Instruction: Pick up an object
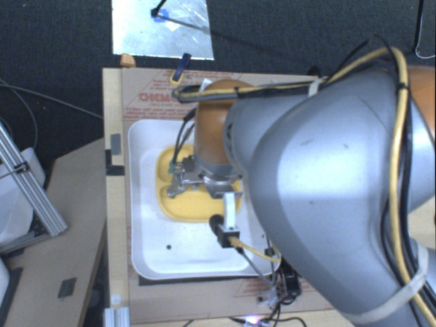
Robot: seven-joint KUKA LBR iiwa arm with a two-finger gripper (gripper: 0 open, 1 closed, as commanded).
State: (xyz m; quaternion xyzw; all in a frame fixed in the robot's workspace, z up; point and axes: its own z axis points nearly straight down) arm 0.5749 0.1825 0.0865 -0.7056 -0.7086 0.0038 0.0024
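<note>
Around the bin
A shiny metal sheet (162,18) lay on dark floor; aluminium rails (27,189) stood left; cardboard (153,94) covered the tabletop.

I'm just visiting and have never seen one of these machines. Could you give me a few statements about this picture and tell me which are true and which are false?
1. The arm's wrist hangs over the white bin. True.
2. A yellow object lies in that bin. True.
3. The yellow object lies on the dark floor outside the bin. False: it lies inside the bin, under the gripper.
4. The band above the wrist is green. False: it is orange.
5. A shiny square sheet lies on the dark floor beyond the bench. True.
6. The bin is red. False: it is white.
</note>
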